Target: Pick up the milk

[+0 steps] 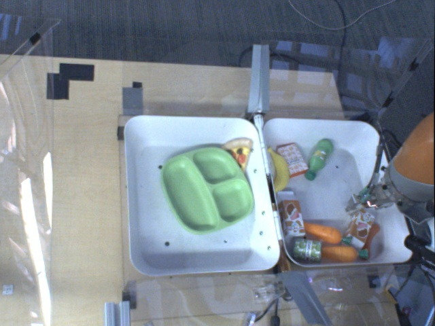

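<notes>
A small brown-and-white carton, which looks like the milk, lies along the left wall of the right bin, near its front. My gripper hangs over the right side of that bin, well to the right of the carton. It is just above a red-and-white packet in the front right corner. The arm's orange band shows at the right edge.
The right bin also holds a banana, a red-and-white box, a green bottle, two carrots and a green can. The left bin holds a green divided plate and a pizza slice.
</notes>
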Tool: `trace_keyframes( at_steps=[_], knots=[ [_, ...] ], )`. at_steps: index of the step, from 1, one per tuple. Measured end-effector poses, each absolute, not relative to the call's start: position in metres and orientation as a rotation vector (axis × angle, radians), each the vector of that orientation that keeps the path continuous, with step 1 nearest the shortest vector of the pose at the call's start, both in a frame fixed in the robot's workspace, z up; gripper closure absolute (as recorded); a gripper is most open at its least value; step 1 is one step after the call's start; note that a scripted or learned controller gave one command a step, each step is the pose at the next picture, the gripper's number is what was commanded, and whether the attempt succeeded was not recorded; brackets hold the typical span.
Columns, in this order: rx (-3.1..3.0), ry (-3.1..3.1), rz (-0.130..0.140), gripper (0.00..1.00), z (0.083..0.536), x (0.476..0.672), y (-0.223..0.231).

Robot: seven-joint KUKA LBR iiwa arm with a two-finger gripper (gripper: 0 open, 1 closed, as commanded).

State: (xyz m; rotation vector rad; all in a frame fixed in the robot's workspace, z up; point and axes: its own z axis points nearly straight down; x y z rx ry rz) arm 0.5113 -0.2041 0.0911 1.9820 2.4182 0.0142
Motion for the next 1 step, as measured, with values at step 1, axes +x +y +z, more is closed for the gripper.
trace_keyframes(
  at_steps=[1],
  knots=[
    [1.984, 2.416, 0.01, 0.0, 0.0902, 0.5105, -0.2055]
  ],
)
